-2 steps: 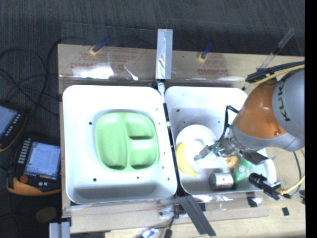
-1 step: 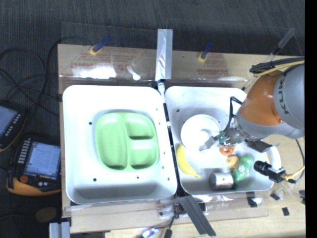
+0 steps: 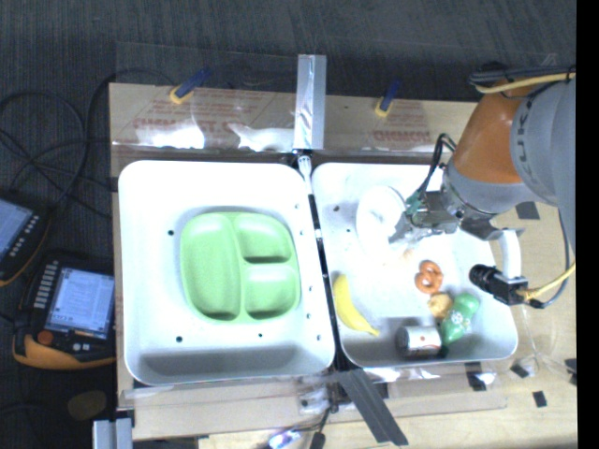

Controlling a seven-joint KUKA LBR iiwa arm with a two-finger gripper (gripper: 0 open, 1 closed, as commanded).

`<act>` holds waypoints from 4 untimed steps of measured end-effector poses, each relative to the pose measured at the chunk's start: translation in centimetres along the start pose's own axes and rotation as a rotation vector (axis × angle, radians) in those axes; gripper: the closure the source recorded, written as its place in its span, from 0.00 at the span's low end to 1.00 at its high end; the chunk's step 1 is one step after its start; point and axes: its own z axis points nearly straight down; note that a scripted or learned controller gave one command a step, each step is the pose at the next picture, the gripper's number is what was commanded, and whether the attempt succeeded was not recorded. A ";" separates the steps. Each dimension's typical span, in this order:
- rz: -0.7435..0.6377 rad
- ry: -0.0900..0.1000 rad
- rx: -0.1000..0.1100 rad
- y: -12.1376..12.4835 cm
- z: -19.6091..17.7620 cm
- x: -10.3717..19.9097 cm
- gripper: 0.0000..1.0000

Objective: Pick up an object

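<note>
Where the gripper (image 3: pixel 415 221) hangs over the right bin (image 3: pixel 505 340), you cannot tell from this slant whether its jaws stand wide or narrow; nothing shows between them.

Items, reckoned outward from the gripper as landmark:
- White round object (image 3: pixel 377 215): just beside the gripper on its left, touching or nearly so; pale on a pale floor, outline faint. By your likeliest reading, the candidate for the pick
- Orange pretzel-shaped piece (image 3: pixel 430 274): a little below the gripper, apart from it
- Tan lump (image 3: pixel 440 301): below the pretzel piece, near it
- Green bottle (image 3: pixel 460 315): below and to the right, long axis slanting, leaning against the tan lump
- Silver can (image 3: pixel 420 340): lowest in the bin, lying on its side, long axis left to right
- Banana (image 3: pixel 347 305): below and to the left, long axis running along the divider between the bins

Surface: smooth white bin floor, shallow walls. The left bin (image 3: pixel 150 279), well apart to the left, bears a green divided tray (image 3: pixel 239 265).

Room: dark carpet around the bench; tablets and cables on the floor far left
</note>
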 end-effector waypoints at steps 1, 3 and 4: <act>0.000 0.000 0.002 0.0 0.1 0.0 0.00; 0.015 -0.002 -0.015 -5.2 8.1 -6.8 0.00; 0.039 0.008 -0.022 -7.5 7.8 -8.2 0.00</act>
